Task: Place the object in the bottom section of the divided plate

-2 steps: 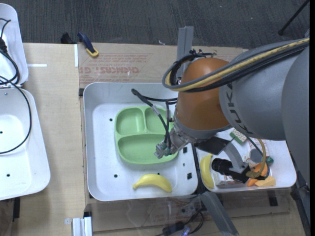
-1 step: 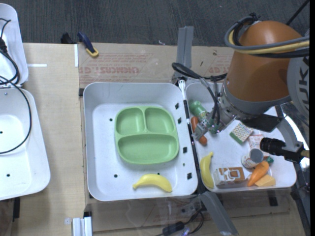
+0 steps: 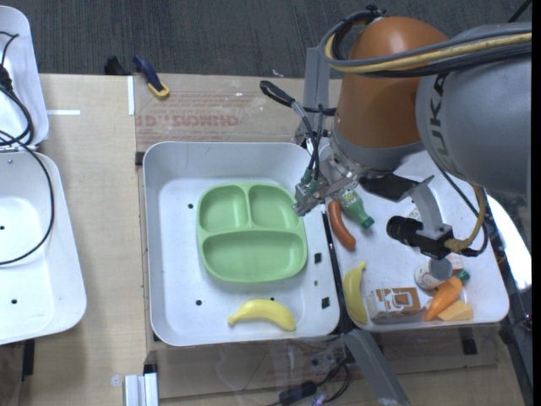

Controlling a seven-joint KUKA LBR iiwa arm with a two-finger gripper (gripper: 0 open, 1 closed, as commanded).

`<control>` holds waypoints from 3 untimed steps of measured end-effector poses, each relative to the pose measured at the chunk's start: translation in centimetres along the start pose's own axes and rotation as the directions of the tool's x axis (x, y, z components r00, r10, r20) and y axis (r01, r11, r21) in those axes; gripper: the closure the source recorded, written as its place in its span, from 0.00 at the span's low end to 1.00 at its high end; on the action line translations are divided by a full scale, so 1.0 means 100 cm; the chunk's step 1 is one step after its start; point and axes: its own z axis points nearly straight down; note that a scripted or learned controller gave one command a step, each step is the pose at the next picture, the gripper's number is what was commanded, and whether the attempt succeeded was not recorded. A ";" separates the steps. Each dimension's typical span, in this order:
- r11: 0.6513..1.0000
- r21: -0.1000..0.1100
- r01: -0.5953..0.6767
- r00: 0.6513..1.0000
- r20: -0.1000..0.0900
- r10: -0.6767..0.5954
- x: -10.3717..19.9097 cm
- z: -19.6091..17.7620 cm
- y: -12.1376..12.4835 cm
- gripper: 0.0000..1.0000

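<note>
- A banana (image 3: 263, 314) lies in the left bin (image 3: 161, 252), just below the green divided plate (image 3: 251, 231).
- A second banana (image 3: 355, 291) lies in the right bin (image 3: 494, 299), next to a small box (image 3: 396, 304), a carrot (image 3: 444, 297) and a cheese wedge (image 3: 457, 312).
- The plate's big bottom section (image 3: 252, 255) has nothing in it, so the job is not done yet.
- The gripper (image 3: 309, 194) hangs at the wall between the two bins, just beside the plate's right edge.
- I cannot tell if the pincer is apart or together, and I cannot tell if it carries anything.
- A hot dog (image 3: 341, 225) and a green bottle (image 3: 355, 211) lie just to its right.
- I cannot tell which thing is the one to move; I guess this is the picking step.
- Next, the arm needs a firm hold on one thing, then a short move left over the bottom section.
</note>
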 end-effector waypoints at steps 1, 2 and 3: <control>0.991 0.003 -0.131 0.991 -0.002 0.131 -0.034 0.075 -0.084 1.00; 0.998 0.002 -0.068 0.998 -0.001 0.068 0.054 0.078 -0.037 1.00; 0.996 0.002 -0.088 0.996 0.000 0.088 0.042 0.079 0.020 1.00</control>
